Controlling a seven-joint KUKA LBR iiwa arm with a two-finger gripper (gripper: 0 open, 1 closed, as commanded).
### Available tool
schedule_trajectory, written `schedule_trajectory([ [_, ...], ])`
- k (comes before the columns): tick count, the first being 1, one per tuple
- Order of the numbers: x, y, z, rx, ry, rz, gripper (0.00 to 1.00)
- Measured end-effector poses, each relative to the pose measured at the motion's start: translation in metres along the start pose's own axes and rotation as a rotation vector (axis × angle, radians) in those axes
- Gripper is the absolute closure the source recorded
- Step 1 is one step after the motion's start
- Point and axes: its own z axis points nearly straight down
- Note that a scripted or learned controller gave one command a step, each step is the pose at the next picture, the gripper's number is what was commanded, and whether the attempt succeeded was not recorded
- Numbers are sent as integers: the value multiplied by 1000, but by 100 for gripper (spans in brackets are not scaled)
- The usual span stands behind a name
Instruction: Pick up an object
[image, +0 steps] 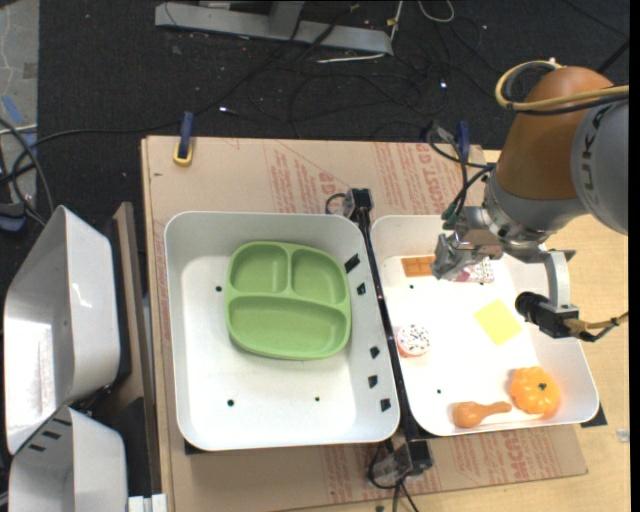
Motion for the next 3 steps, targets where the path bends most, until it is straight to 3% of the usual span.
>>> schedule_trajectory([
  [2,100,-28,10,3,0,1,100],
  [3,147,-53,14,3,0,1,100],
])
